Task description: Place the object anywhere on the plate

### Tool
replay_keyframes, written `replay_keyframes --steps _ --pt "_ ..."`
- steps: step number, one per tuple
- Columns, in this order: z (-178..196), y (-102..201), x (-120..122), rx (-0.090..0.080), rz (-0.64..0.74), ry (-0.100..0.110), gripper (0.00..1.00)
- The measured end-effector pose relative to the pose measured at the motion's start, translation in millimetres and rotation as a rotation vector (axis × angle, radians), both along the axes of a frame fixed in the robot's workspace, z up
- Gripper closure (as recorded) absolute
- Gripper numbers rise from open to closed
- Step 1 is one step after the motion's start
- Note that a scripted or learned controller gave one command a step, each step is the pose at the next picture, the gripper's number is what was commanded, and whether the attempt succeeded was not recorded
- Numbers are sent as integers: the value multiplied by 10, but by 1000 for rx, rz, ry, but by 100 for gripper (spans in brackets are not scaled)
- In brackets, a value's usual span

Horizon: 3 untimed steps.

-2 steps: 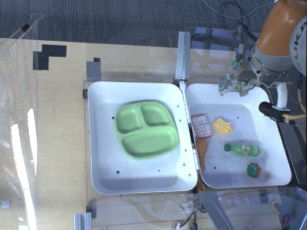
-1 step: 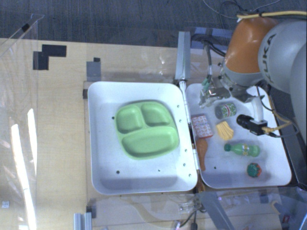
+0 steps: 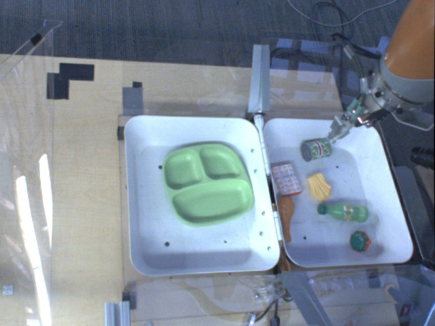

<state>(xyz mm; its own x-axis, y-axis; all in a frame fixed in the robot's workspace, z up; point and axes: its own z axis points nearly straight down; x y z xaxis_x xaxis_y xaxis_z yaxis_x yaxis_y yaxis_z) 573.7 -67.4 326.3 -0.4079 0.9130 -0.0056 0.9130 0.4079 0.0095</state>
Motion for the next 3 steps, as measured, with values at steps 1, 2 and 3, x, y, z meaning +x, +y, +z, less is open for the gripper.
replay_keyframes --steps 1,2,3 --pt "-920 603 -261 1 76 6 100" --pt "-773 1 -774 -2 229 3 100" --pt "-1349 417 -187 -1 383 4 100"
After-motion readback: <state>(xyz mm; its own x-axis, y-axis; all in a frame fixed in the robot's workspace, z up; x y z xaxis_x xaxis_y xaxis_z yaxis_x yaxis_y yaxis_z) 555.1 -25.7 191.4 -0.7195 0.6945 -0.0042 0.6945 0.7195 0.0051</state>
